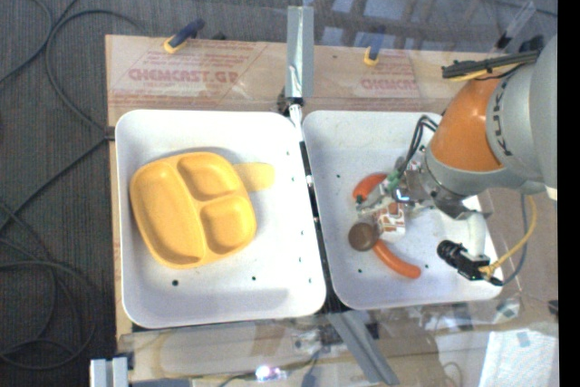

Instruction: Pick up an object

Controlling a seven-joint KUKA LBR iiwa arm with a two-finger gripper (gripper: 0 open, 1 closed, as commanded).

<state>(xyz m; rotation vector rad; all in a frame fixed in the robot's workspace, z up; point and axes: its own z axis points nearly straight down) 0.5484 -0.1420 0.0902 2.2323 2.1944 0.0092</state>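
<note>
My gripper (pixel 395 195) reaches low into the middle of the right bin (pixel 337 285), under the grey arm with the orange band. A small red-and-white object (pixel 391 219) lies just below it, touching or very close. An orange sausage-shaped piece (pixel 368 185) sits to the gripper's left, partly hidden by it. A brown round object (pixel 362 236) rests lower left of the gripper. A second orange sausage-shaped piece (pixel 398 261) lies toward the bin's front.
The left bin (pixel 136 295) holds a yellow divided tray (pixel 192 207), with a pale yellow object (pixel 259 175) sticking out from its upper right edge. A raised divider between the bins runs down the middle.
</note>
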